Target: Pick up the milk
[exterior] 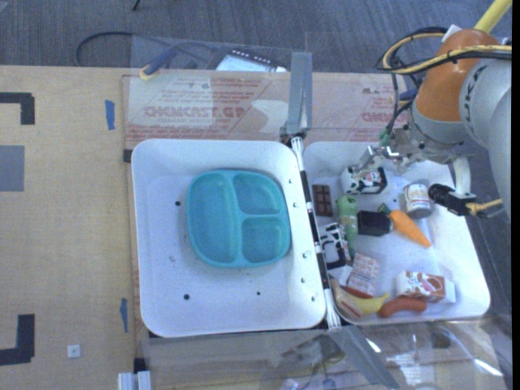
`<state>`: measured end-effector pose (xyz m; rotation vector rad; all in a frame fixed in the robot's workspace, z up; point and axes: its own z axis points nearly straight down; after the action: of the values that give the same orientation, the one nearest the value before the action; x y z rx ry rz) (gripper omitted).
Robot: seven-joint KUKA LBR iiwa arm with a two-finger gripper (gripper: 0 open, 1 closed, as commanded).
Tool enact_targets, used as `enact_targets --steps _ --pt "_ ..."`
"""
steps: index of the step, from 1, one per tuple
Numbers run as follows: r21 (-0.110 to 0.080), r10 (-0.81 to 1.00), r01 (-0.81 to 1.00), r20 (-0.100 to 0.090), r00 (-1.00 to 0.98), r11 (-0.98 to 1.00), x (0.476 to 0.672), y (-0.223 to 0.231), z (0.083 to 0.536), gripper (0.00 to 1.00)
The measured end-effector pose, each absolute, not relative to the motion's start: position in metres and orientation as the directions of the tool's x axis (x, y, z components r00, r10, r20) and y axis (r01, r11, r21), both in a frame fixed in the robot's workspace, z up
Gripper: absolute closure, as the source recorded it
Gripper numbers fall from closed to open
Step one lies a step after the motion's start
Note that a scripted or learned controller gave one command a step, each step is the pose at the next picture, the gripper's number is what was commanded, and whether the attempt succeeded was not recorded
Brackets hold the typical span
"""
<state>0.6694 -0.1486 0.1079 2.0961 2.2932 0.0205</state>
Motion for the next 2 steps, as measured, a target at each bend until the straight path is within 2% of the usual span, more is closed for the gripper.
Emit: enact_targets --steps 1,2 --pt "0.049 0.995 0.994 -0.023 -0.093 0.094 0.674 -0.148 0.123 1.00" --pt "0.039 0.952 0.952 -0.023 -0.304 0.305 0.671 -0.128 0.116 1.00"
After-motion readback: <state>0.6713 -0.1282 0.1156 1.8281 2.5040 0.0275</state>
